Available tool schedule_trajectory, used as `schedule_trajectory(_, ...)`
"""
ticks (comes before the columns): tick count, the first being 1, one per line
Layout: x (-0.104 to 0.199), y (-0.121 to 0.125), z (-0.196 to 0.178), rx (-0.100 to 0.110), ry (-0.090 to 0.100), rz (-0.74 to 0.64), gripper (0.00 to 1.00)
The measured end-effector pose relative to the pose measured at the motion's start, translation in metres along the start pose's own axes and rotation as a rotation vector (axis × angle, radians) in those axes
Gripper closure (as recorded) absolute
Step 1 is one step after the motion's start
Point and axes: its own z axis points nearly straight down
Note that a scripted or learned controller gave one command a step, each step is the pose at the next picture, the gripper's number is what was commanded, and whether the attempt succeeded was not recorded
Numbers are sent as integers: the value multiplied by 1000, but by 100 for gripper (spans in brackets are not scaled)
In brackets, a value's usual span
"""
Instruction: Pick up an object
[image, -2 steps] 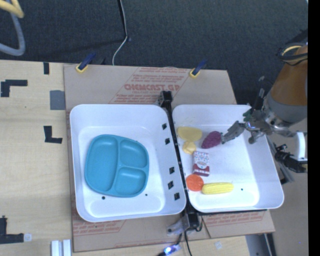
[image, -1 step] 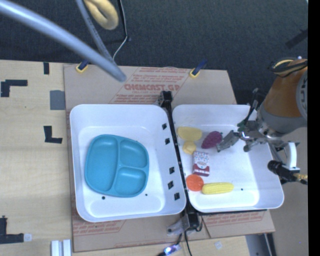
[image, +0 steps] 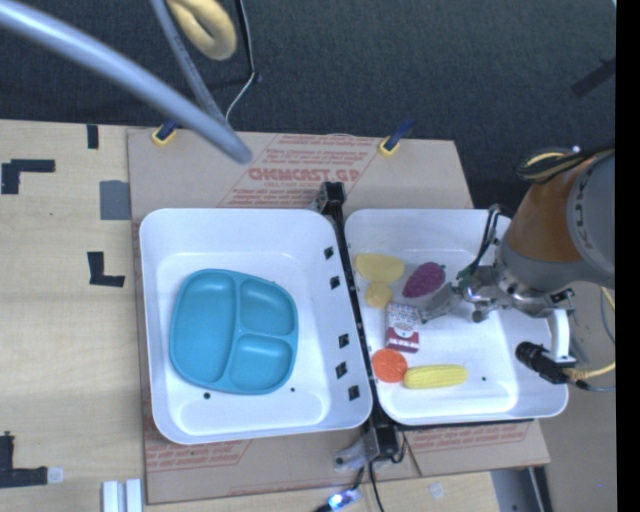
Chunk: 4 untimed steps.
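Observation:
The right bin (image: 500, 395) holds several small toys. A yellow squash-like piece (image: 379, 268) lies at its left, with a purple grape bunch (image: 424, 279) beside it. A red-and-white packet (image: 402, 327) sits below them. An orange ball (image: 389, 366) and a yellow corn cob (image: 434, 377) lie near the front wall. My gripper (image: 436, 308) reaches in from the right, low over the bin. Its tip is just below the grapes and right of the packet. Nothing is visibly held.
The left bin (image: 160, 240) carries a blue divided plate (image: 234, 331). A black divider (image: 346, 300) runs between the bins. The arm's wrist with its orange band (image: 540, 220) hangs over the right bin's right side, with cables (image: 545, 362) below it.

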Motion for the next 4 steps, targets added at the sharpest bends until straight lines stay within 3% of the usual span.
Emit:
schedule_trajectory(1, 0, 0, 19, -6, -2, -1, 0)
schedule_trajectory(2, 0, 1, 7, -10, -5, -1, 100)
schedule_trajectory(4, 1, 19, -94, -10, -2, -2, 100)
